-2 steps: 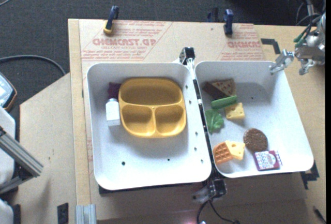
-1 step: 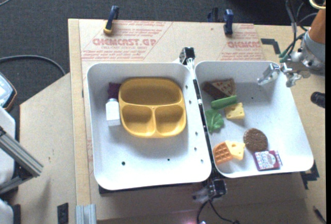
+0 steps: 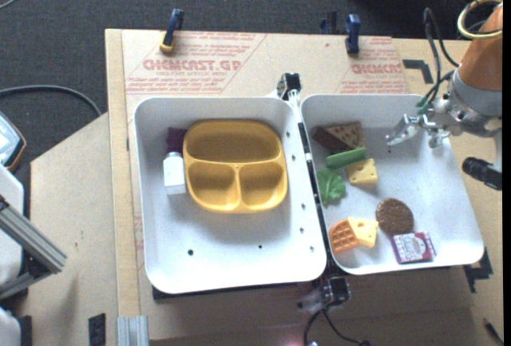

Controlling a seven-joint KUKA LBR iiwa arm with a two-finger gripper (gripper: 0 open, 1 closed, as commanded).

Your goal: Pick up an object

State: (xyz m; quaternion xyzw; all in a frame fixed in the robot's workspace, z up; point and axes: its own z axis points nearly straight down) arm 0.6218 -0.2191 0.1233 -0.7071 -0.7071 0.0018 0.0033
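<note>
The arm [image 3: 483, 69] is seen at the far right corner of the right bin [image 3: 447, 200], and most of it is cut off by the frame edge. The gripper [image 3: 397, 137] is held low over the bin's far right area. Its metal parts are small and glaring, so it cannot be told whether the jaws are apart or together; nothing is seen between them.

All candidate objects are located in the right bin, relative to the gripper as follows:
- A brown wedge [image 3: 339, 134] lies to its left, near the bin's far wall.
- A green stick [image 3: 346, 157] lies just before the wedge, one end overlapping a yellow cheese [image 3: 363, 173].
- A green leaf [image 3: 330, 187] lies beside the bin's left wall; its shape is hard to make out.
- A brown disc [image 3: 394, 216] lies nearer the front, well apart from the gripper.
- A waffle [image 3: 345, 236] touches a second cheese piece [image 3: 366, 232].
- A red packet [image 3: 413, 247] lies at the front wall; its print is illegible.

In the left bin [image 3: 156, 248] a yellow tray [image 3: 235, 165] is set. A white bottle [image 3: 174, 172] stands against its left edge, and a dark purple item [image 3: 176, 136] is partly hidden behind both.

Both bins rest on the surface [image 3: 120, 176].
</note>
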